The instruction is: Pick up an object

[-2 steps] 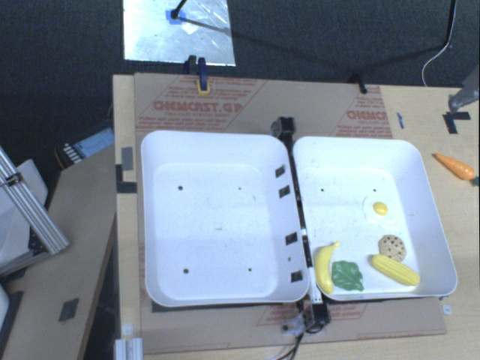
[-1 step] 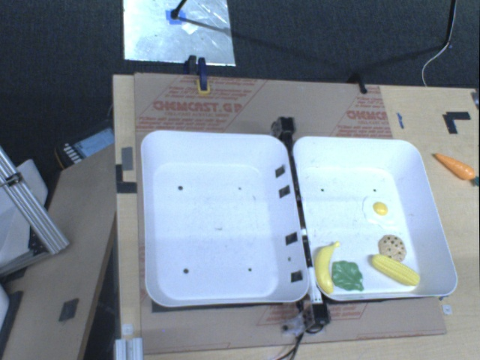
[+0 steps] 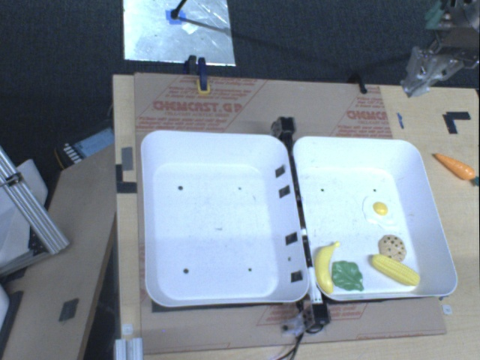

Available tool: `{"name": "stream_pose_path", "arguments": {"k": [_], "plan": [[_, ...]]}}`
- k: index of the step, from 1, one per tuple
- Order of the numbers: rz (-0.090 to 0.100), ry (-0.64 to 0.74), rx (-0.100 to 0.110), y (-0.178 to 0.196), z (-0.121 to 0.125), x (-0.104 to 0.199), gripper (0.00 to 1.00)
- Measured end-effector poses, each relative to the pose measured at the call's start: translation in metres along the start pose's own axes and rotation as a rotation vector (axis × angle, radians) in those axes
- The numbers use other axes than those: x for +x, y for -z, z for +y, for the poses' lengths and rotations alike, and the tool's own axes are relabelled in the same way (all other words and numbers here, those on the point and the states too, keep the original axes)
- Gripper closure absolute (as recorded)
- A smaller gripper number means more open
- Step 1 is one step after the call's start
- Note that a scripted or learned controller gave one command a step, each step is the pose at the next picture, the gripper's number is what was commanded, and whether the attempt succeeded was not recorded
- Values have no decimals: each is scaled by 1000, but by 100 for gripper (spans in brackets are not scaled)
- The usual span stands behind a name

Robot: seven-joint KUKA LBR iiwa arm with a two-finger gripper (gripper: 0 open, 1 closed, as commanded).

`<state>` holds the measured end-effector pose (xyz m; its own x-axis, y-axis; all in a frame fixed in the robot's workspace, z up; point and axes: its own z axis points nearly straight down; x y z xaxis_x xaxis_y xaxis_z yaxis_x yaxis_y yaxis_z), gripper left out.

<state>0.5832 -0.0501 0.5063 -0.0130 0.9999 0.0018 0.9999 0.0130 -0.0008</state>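
The right bin (image 3: pixel 420 171) holds several toy foods near its front: a fried egg (image 3: pixel 379 209), a round cookie (image 3: pixel 391 247), a corn cob (image 3: pixel 395 270), a yellow banana (image 3: pixel 325 265) and a green leafy piece (image 3: pixel 348 276). My gripper (image 3: pixel 424 71) hangs high at the top right, well beyond the right bin's far edge and far from all of these items. Nothing shows between its fingers.
The left bin (image 3: pixel 161 160) sits beside the right one, joined by a black hinge strip (image 3: pixel 294 216). An orange carrot (image 3: pixel 455 166) lies on the bench outside the right bin. A shiny metal sheet (image 3: pixel 178 21) lies at the back. A metal rail (image 3: pixel 30 208) stands at the left.
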Motion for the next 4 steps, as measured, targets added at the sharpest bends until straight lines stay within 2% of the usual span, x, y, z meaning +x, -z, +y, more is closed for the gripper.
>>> {"name": "stream_pose_path", "arguments": {"k": [1, 2, 3, 4], "plan": [[1, 0, 0, -45, 84, 86, 100], [0, -3, 0, -83, 87, 148, 100], [-4, -15, 14, -256, 84, 114, 100], [0, -6, 3, -290, 55, 165, 100]]}}
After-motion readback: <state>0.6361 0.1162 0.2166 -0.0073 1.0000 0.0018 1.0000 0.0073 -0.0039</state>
